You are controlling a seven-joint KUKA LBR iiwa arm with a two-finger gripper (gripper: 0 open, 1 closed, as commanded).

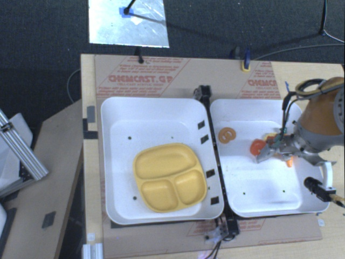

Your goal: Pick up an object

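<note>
Here, you had two white bins side by side on the bench. The left bin (116, 144) held a yellow tray (170, 177) with three compartments, lying flat toward the near right part of the floor, its right edge close to the wall between the bins. Nothing lay in the tray's compartments that you could make out.

The right bin (269, 198) held a small tan ring (227, 135) near its far left corner, lying flat and well apart from the rest. Further right lay a red-orange object (257, 146), roughly mid-floor toward the far side. A small orange bit (289, 163) sat just beside the arm's tip, too small to identify.

The arm (321, 120) reached in over the right bin's right side, and its gripper (268, 151) sat low, right against the red-orange object. You could not tell whether it was spread or closed, nor whether it had the object in its grasp; that spot was blurred and crowded.
</note>
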